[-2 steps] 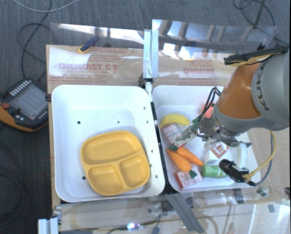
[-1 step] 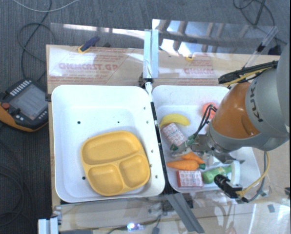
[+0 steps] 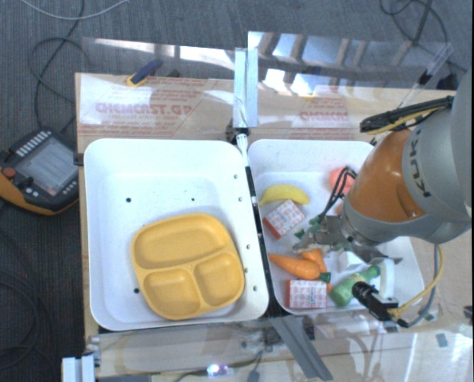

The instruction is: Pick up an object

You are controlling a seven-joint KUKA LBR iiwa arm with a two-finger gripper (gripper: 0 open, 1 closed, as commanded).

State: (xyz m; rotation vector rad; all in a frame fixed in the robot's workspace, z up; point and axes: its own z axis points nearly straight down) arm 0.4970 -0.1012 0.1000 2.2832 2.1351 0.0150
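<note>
Wrist (image 3: 396, 193) blocks my view; gripper (image 3: 323, 243) state unclear above the carrot (image 3: 295, 266), which may slip against the box (image 3: 307, 294).

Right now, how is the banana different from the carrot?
The banana is yellow; the carrot is orange with a green end. The banana is curved; the carrot is straight and tapers to a point. The banana lies nearer the bin's far edge, the carrot nearer the near edge, close to the gripper. Both look like toy food lying flat in the right bin.
</note>
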